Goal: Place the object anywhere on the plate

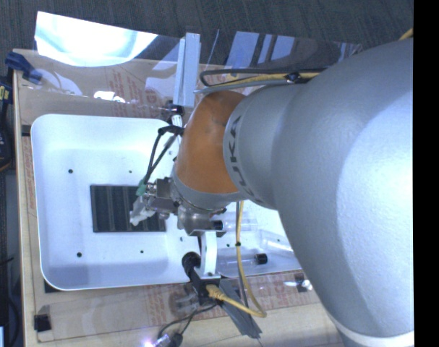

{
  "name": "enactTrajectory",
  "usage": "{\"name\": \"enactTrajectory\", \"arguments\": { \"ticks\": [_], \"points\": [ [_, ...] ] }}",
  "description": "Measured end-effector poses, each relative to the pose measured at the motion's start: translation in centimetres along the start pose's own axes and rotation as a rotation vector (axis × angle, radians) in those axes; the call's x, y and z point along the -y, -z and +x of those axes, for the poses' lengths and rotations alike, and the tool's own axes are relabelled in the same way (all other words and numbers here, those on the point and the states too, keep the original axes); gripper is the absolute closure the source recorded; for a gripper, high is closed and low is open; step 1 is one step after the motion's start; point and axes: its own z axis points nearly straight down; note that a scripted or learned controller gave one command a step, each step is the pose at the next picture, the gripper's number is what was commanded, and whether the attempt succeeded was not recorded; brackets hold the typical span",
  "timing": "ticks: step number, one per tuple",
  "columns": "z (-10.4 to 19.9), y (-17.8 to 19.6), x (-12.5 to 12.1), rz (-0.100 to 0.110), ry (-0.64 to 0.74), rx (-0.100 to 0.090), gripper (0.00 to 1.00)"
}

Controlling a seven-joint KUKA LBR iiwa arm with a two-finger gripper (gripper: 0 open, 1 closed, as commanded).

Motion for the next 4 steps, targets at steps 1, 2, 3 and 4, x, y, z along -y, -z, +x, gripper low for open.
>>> {"name": "enactTrajectory", "arguments": {
  "ticks": [1, 2, 3, 4],
  "points": [
    [6.3, 1.2, 1.1, -0.003, -0.280, -0.001, 1.00],
    [10.6, -7.4, 1.9, 0.002, -0.422, 0.003, 1.00],
    [6.0, 3.3, -0.1, -0.004, -0.029, -0.001, 1.00],
    [12.3, -6.2, -3.9, 0.000, -0.168, 0.002, 1.00]
  ]
}}
